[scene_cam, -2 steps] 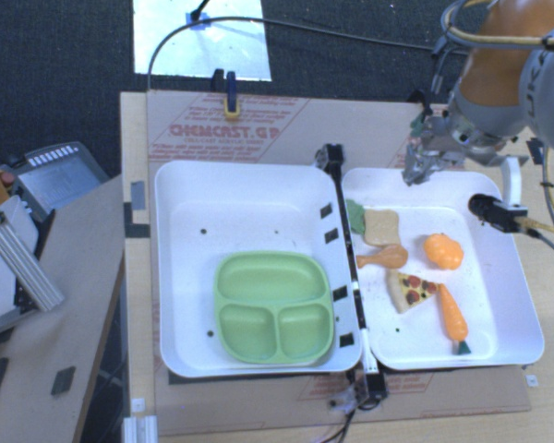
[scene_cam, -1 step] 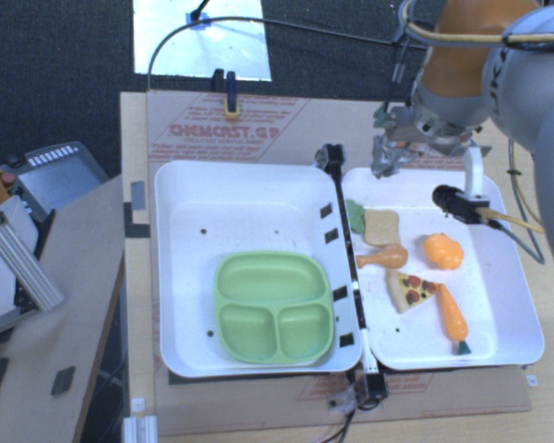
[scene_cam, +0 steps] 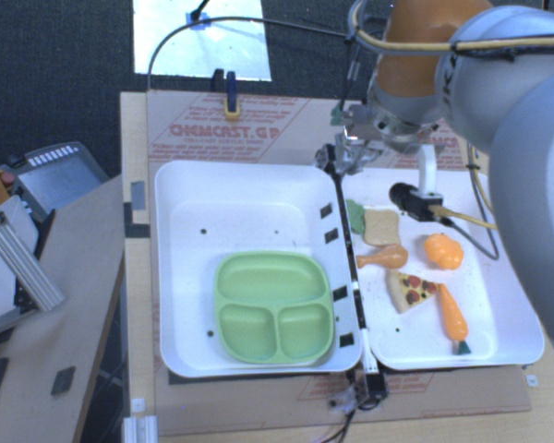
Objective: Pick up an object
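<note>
The right bin (scene_cam: 499, 340) holds toy food: a green leaf piece (scene_cam: 355, 215), a tan bread slice (scene_cam: 381, 226), a drumstick (scene_cam: 382, 257), an orange fruit (scene_cam: 443, 251), a pizza slice (scene_cam: 411, 290) and a carrot (scene_cam: 453, 314). My gripper (scene_cam: 348, 153) hangs over the far end of the wall between the two bins, up and left of the leaf piece and the bread. I see nothing held in it. The wrist above it hides the far left corner of the right bin.
A green divided plate (scene_cam: 273, 307) lies in the near part of the left bin (scene_cam: 194, 201). A black and white fitting (scene_cam: 419, 199) with a cable sits over the right bin's far side. The big grey arm covers the upper right.
</note>
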### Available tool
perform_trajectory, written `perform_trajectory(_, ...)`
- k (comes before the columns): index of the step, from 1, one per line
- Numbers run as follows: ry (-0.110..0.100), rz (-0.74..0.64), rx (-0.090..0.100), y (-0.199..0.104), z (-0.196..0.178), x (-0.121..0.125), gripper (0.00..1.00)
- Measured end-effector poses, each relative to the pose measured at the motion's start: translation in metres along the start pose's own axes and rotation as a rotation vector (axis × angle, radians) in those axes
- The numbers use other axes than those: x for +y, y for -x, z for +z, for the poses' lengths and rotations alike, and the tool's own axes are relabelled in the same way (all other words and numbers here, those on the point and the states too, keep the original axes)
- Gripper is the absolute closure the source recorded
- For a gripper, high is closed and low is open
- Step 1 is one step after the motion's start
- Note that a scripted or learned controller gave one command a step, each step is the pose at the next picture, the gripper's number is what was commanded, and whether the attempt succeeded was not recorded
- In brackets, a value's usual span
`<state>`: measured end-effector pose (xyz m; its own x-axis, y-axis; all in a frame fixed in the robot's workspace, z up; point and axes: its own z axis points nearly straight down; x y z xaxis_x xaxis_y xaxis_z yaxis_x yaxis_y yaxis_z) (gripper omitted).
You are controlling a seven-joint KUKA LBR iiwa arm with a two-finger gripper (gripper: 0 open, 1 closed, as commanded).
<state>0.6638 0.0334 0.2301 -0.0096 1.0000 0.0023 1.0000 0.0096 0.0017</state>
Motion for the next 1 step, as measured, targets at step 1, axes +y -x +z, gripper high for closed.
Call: perform_trajectory(1, -0.001, 0.0, 0.0, -0.051, 0.0125, -0.0006, 1.0)
